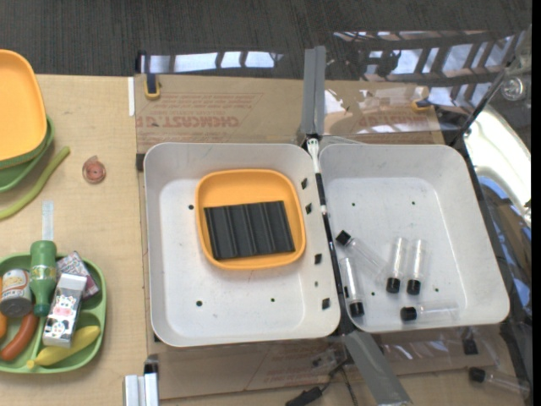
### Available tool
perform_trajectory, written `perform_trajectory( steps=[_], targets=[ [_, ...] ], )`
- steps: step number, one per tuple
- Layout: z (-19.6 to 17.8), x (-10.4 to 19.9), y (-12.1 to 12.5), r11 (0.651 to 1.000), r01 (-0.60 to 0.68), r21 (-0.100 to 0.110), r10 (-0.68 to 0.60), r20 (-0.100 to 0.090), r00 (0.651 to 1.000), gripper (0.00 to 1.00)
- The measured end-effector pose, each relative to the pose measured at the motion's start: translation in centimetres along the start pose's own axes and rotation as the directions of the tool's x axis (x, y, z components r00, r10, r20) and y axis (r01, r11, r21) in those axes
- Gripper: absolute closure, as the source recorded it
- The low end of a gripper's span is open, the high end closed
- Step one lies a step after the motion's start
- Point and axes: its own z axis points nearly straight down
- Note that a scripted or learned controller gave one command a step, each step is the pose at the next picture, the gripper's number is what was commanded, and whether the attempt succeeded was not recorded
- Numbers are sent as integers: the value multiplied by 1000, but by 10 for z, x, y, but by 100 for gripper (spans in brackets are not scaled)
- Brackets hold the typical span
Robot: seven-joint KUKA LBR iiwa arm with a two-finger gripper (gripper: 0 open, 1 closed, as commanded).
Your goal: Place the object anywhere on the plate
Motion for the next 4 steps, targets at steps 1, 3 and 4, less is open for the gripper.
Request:
perform_trajectory(
  steps=[1, 3, 4],
  targets=[
    [0, -3, 0, 969, 248, 0, -248, 1, 969, 100],
    [-1, -3, 0, 817, 577, 0, -577, 2, 817, 0],
    [0, 39, 8, 655, 756, -2, -756, 1, 655, 0]
  ],
)
